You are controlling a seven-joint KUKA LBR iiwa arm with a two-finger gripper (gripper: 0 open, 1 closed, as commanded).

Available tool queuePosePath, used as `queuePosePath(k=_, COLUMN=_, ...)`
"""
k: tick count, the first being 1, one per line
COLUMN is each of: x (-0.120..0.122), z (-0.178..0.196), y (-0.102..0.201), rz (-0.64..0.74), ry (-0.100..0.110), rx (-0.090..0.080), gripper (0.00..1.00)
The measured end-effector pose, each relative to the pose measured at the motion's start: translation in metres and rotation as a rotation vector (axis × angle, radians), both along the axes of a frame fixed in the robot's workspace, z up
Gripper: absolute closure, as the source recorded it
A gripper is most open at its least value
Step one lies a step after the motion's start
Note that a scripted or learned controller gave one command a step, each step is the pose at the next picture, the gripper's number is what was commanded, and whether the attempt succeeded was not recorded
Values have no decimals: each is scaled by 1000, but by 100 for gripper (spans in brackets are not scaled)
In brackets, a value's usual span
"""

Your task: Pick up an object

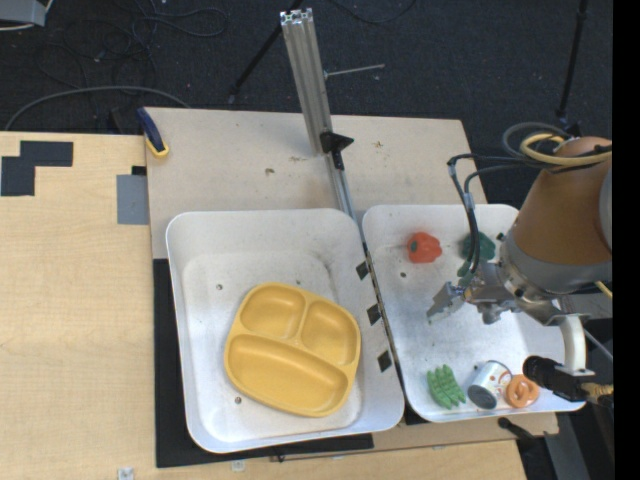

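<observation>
My gripper [447, 301] hangs over the middle of the right bin [400, 298], reaching in from the right under the orange band of the arm. A red round object [424, 248] lies just above and left of it, apart from it. A dark green object [480, 247] sits at the arm's upper edge, partly hidden by a cable. Along the bin's front lie a green spiky toy [445, 386], a silver can [487, 384] and an orange ring-like piece [521, 393]. Nothing is visible in the gripper.
The left bin [200, 258] holds a yellow divided plate [293, 348]. An upright metal post [312, 88] rises behind the seam between the two bins. Black clips [373, 313] sit along that seam.
</observation>
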State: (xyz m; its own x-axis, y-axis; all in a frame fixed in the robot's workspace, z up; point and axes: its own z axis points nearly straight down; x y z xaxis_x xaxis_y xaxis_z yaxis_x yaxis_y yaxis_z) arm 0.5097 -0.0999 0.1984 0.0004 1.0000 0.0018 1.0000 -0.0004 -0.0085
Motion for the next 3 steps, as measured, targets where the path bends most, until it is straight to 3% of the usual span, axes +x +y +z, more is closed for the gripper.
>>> queuePosePath(k=2, x=-4, z=-108, y=-1, rz=0, ry=-7, rx=1, gripper=0)
queuePosePath(k=3, x=-2, z=-95, y=-2, rz=-4, ry=-15, rx=1, gripper=100)
